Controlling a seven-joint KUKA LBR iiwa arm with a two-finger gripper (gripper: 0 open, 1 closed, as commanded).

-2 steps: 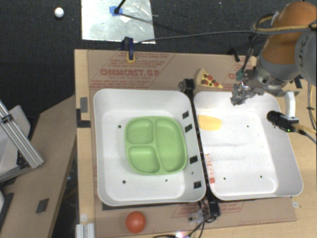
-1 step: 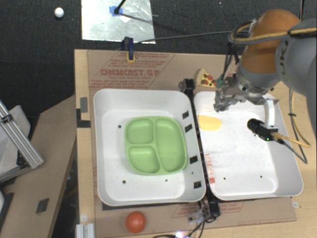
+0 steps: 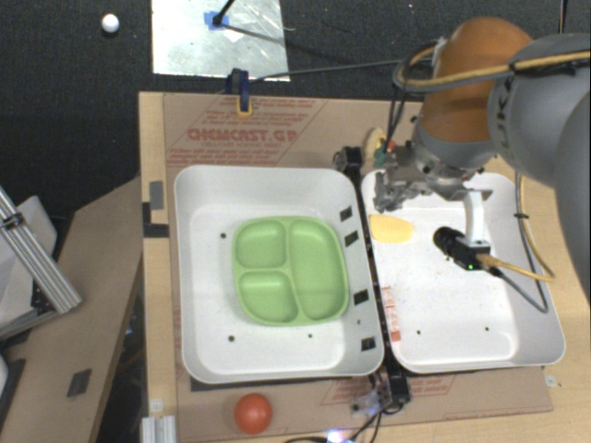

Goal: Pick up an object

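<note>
In the camera view, the gripper [image 3: 399, 195] hangs low at the upper left of the right bin [image 3: 480, 340], just above a yellow piece [image 3: 391, 229] — whether it is clenched or released, I cannot tell. To do it well, descend squarely over the piece, clear of the bin wall. The cardboard [image 3: 249, 127] reads, reversed, roughly "CHEMCAST GP".

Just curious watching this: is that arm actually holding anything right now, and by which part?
It cannot be told: the gripper hangs just above a yellow object in the right bin.
</note>
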